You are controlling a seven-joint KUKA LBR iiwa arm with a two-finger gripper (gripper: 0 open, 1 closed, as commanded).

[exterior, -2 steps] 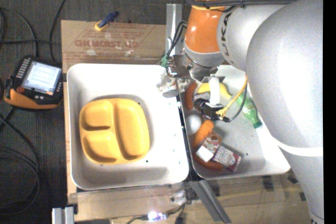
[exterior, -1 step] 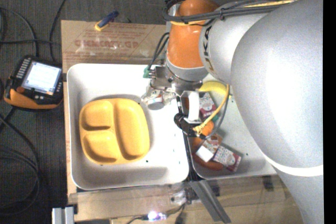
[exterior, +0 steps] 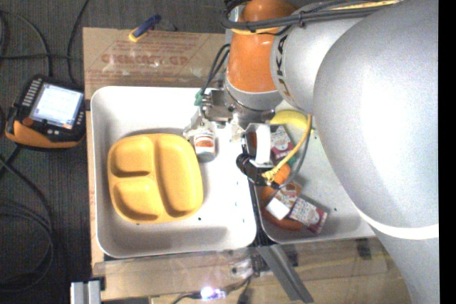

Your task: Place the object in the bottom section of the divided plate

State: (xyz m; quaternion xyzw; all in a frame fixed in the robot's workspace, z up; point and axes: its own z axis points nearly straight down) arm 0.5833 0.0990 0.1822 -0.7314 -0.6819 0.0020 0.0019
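Near the frame's centre, the gripper (exterior: 204, 130) hangs over the left bin (exterior: 128, 242), just beside the yellow divided plate (exterior: 154, 176). A small red-and-white object (exterior: 205, 146) sits at its tip; whether it is clamped cannot be told.

We see our arm (exterior: 370, 103) as a broad, smooth grey shell filling the right of the frame, with a glossy orange band (exterior: 260, 46) toward upper centre and thin dark cables running across it.
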